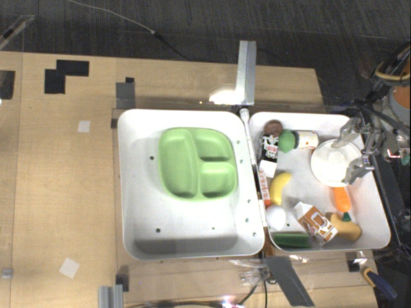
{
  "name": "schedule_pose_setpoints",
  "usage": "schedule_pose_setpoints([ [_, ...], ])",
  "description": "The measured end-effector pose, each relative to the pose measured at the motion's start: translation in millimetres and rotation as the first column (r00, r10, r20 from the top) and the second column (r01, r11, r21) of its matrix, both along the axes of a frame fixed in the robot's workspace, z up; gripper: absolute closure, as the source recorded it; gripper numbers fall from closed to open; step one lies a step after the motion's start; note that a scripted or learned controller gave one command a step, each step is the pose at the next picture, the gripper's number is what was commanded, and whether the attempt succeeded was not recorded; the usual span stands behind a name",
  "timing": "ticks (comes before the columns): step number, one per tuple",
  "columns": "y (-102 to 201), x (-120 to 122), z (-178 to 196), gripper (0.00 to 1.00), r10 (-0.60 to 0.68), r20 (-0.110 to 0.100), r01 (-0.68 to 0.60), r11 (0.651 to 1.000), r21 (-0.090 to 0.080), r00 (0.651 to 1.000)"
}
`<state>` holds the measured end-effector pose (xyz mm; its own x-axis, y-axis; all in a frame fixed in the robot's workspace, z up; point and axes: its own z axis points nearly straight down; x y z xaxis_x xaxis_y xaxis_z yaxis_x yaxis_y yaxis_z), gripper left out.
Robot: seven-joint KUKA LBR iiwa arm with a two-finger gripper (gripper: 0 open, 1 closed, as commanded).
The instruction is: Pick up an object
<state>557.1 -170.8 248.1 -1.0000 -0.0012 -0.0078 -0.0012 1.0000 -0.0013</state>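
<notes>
My gripper (354, 151) reaches in from the right over the right bin (379, 226). It is open, its two fingers spread above the right rim of a white round bowl (329, 162), and I see nothing held between them. Also in this bin are a yellow banana (279, 187), a white ball (276, 217), a dark green cucumber (290, 240), a brown and white box (316, 224), an orange carrot (342, 199), a green-capped bottle (297, 139), a black and white carton (270, 147) and a brown ball (272, 127).
The left bin (138, 230) holds a green divided plate (196, 162). A metal post (246, 72) stands behind the wall between the bins. Cables and the arm's body crowd the right edge of the bench.
</notes>
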Motion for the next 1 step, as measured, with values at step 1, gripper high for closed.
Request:
schedule_pose_setpoints([
  [1,-9.8,-41.6,-127.0,0.00,0.168,0.005,-0.168,0.986,-0.004,0.986],
])
